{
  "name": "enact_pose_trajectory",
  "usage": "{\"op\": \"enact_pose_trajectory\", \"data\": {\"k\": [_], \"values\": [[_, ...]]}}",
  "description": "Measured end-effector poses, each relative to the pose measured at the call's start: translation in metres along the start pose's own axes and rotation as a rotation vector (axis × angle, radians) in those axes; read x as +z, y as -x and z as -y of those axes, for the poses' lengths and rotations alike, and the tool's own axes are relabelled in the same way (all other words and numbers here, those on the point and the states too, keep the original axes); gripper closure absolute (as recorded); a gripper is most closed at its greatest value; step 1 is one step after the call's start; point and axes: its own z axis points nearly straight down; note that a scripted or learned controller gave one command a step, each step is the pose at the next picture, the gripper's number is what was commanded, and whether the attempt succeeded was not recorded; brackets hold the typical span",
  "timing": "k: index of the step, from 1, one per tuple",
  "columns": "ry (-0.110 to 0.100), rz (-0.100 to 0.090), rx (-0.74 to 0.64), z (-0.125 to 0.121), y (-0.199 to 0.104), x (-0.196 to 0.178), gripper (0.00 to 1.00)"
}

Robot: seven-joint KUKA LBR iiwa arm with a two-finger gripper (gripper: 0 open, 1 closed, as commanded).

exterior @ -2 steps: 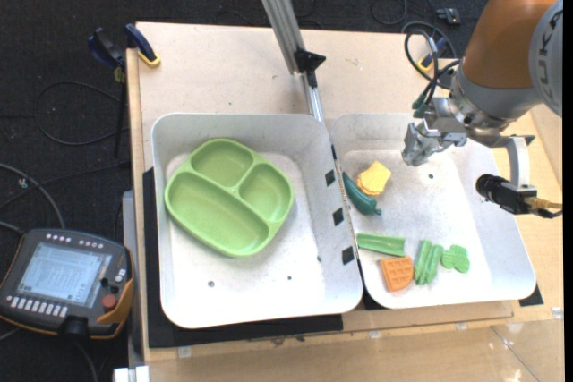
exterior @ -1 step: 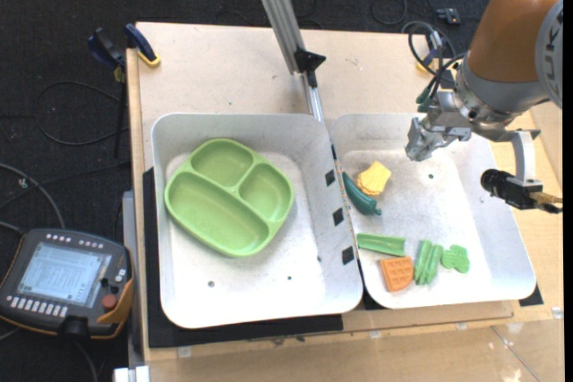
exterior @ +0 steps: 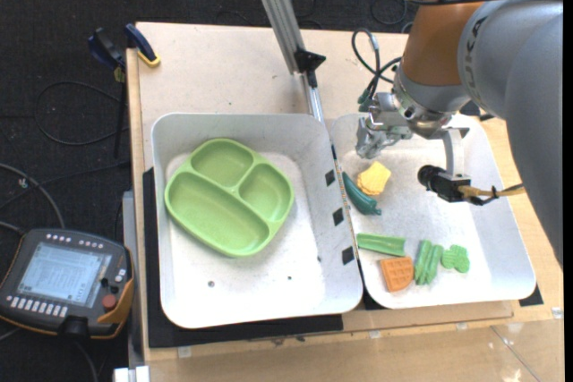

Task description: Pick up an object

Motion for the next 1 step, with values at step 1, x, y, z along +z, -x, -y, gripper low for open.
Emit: {"op": "enact_pose_trajectory", "data": {"k": [1], "values": [[0.009, 0.002, 0.004, -0.0144, 0.0012, -0.0281, 1.00]]}}
